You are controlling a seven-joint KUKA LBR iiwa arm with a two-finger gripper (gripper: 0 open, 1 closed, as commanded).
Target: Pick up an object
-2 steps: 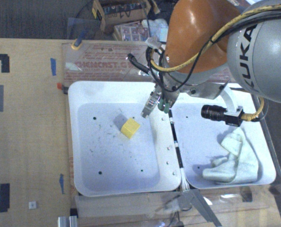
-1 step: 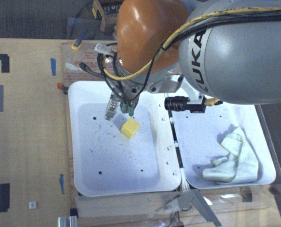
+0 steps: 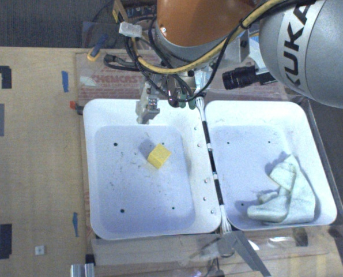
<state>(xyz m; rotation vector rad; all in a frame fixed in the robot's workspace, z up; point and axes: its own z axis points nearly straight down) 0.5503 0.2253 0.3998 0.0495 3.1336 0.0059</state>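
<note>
A small yellow block (image 3: 158, 156) lies in the left bin (image 3: 102, 172), a little behind its middle. My gripper (image 3: 147, 109) hangs over the back edge of that bin, just behind and slightly left of the block, and nothing shows in its grasp. The grey arm with its orange band fills the top of the view above it. A crumpled white cloth (image 3: 285, 196) rests in the front right part of the right bin (image 3: 246, 154).
The two white bins sit side by side, joined by a ridge (image 3: 210, 160) with a dark strip. Cables and a black camera unit (image 3: 240, 77) hang behind the bins. Blue tape marks (image 3: 64, 81) sit on the wooden bench to the left.
</note>
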